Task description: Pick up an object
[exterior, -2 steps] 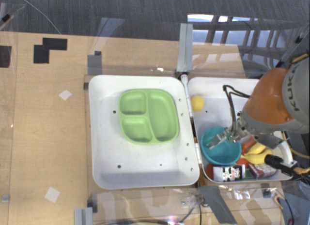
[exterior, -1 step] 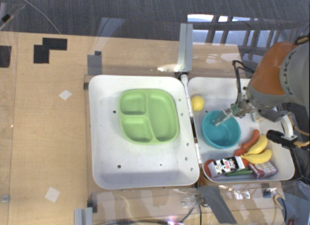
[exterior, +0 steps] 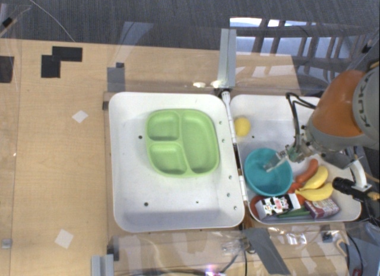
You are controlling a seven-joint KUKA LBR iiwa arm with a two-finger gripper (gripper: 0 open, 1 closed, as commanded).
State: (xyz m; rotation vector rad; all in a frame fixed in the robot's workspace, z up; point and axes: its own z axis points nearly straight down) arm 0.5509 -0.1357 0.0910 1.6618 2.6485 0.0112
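Reaching in from three o'clock, the grey arm with its orange band [exterior: 338, 111] brings the two-finger gripper [exterior: 282, 161] down over the right white bin [exterior: 267, 110], and the metal fingers sit right at the three o'clock rim of the round teal plastic bowl [exterior: 267, 171]. Whether those fingers are spread or closed, or have anything between them, I cannot tell; they are small and blurred against the bowl.

That teal bowl rests in the middle of the right bin, close to the divider between the two bins. At twelve o'clock from it, a little toward eleven, a small yellow round fruit-like object [exterior: 241, 126] lies against the bin's nine o'clock wall. At three to four o'clock from the bowl lie a yellow plastic banana [exterior: 316, 186] and, touching its upper side, an orange-red elongated toy [exterior: 306, 173] like a carrot or pepper. Along the bin's six o'clock edge sit a small black, white and red printed carton [exterior: 274, 205] and, toward four o'clock, a purple box [exterior: 324, 208].

Well apart at nine o'clock, the left white bin [exterior: 127, 209] holds a light green plastic plate with three compartments [exterior: 181, 142], lying flat near that bin's centre.
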